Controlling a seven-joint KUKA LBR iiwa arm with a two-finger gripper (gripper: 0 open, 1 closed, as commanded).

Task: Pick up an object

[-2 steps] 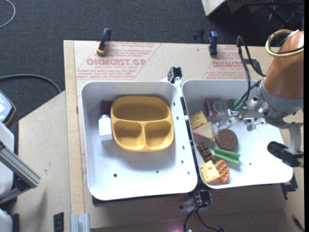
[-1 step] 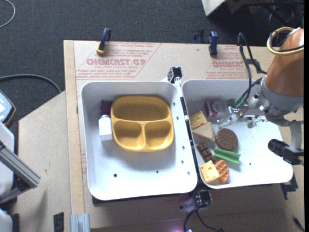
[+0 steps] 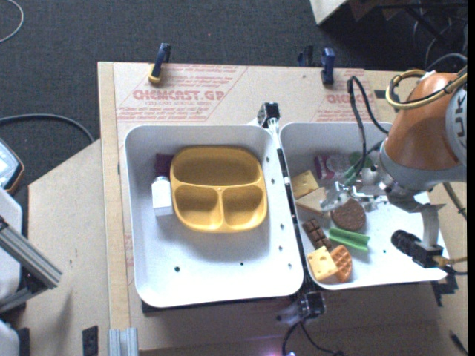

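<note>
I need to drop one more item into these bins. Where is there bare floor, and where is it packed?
Left bin: bare floor below the yellow tray, toward the near wall. Right bin: crowded around the gripper, brown disc and green stick; small bare strip near the cheese wedge.

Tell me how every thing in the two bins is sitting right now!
Yellow divided plate: flat, right way up, in the left bin.
White bottle: against the plate's left edge.
Brown round patty: flat, just under the gripper.
Green bean: lying flat.
Cheese wedge: touching the waffle, near the right bin's front wall.
Chocolate bar: lying flat.
</note>
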